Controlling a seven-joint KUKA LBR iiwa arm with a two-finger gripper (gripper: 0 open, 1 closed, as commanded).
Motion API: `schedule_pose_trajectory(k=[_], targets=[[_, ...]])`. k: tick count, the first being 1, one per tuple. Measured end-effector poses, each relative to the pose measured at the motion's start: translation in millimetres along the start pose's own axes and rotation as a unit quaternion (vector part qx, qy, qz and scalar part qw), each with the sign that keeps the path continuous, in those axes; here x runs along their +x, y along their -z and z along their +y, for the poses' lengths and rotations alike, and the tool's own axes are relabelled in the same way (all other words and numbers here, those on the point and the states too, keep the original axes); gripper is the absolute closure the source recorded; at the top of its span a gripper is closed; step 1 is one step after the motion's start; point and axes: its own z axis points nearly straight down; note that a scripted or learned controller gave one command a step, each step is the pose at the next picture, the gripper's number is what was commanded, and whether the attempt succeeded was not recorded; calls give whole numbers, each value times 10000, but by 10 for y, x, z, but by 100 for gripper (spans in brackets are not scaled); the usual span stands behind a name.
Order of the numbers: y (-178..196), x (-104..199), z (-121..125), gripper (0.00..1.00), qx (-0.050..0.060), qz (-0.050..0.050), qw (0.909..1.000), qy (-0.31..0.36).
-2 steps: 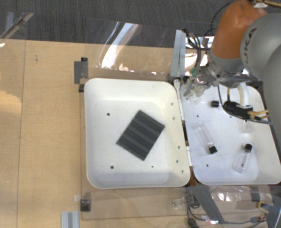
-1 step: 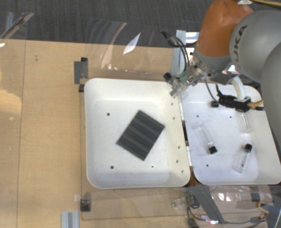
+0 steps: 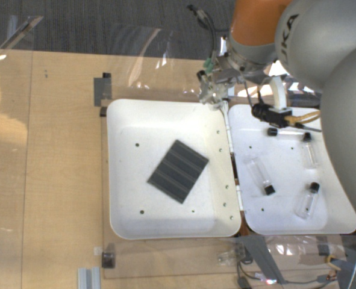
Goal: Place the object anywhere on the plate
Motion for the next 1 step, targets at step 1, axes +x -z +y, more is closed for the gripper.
schedule_pose_trajectory(k=[1], targets=[[792,396,130,100,-9,-2,9990,-452]])
